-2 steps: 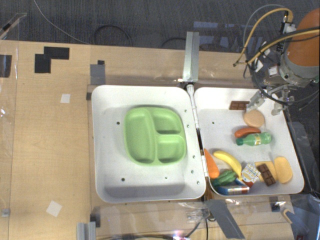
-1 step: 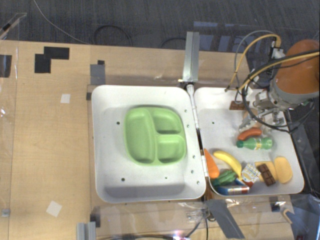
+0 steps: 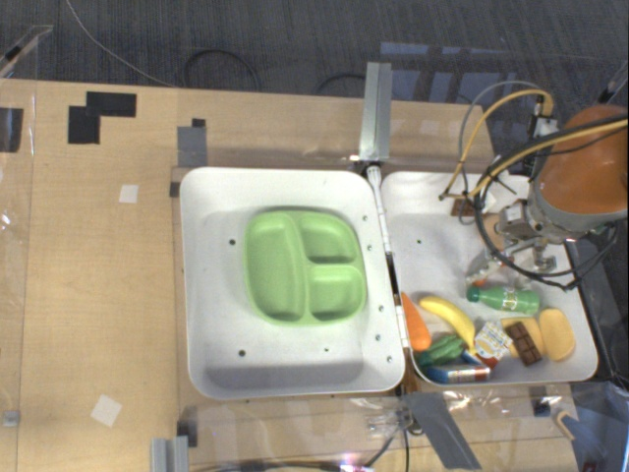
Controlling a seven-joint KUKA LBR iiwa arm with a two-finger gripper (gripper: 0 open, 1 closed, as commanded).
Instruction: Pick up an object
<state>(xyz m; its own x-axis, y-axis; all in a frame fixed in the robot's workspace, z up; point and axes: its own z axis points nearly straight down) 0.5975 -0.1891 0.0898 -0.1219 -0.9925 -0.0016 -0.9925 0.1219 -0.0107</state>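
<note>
The right white bin (image 3: 432, 224) holds a heap of small items along its near side. A green bottle (image 3: 503, 299) lies on its side, with a yellow banana (image 3: 447, 315) and an orange carrot (image 3: 417, 324) to its left. A yellow oval piece (image 3: 557, 332) and a brown block (image 3: 526, 340) lie at the near right corner. My gripper (image 3: 513, 261) hangs just behind the green bottle, under the orange band (image 3: 588, 175). Its two fingers stand apart, open, with nothing between them.
The left white bin (image 3: 211, 362) holds a green divided plate (image 3: 303, 265). A metal divider (image 3: 385, 254) separates the bins. Yellow and black cables (image 3: 491, 155) loop over the far part of the right bin. A green vegetable (image 3: 444, 349) and a small wrapped packet (image 3: 488, 340) lie by the banana.
</note>
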